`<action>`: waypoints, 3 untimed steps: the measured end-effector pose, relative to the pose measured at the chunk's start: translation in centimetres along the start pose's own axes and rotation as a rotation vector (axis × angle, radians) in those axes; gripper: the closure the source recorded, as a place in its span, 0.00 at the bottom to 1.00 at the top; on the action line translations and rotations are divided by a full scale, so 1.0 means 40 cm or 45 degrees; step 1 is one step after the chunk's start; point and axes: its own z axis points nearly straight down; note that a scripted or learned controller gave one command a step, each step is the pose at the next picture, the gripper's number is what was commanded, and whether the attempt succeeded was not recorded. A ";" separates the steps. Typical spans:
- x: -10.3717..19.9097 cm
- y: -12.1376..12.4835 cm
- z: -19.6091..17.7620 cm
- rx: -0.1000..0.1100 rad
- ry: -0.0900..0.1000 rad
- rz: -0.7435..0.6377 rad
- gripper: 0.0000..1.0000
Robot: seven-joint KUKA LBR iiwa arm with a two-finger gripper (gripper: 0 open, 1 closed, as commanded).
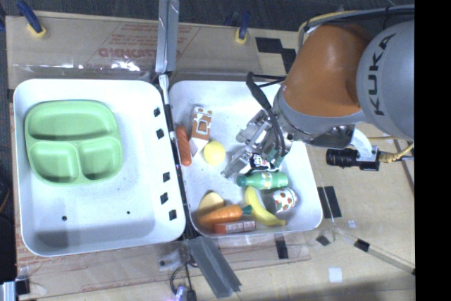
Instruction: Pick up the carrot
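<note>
While the arm reaches in from the right over the right bin [299, 151], its gripper [248, 151] hangs low near the bin's middle, above a green bottle [264, 180] lying on its side; whether the jaws are spread or pressed together cannot be told, and nothing shows between them.

Right bin, contents:
- carrot [220, 214], orange, lying flat at the front wall, beside a banana [262, 208] and over a small red-brown packet [235, 227]; well apart from the gripper.
- lemon [214, 152], near the centre.
- hot dog, or something like it [184, 145], along the left wall.
- small carton [201, 122], toward the back.
- round red-and-white item [284, 200], too small to name.

Left bin [141, 208]: a green divided tray [73, 141].

Judgement: the carrot is crowded against the wall, so a grasp probably calls for a descent along its free upper side.
</note>
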 end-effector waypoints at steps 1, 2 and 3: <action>0.019 -0.032 0.320 0.002 0.008 -0.083 0.00; -0.066 -0.023 -0.081 0.000 -0.001 -0.489 0.00; -0.060 -0.133 0.200 0.000 0.005 -0.625 0.00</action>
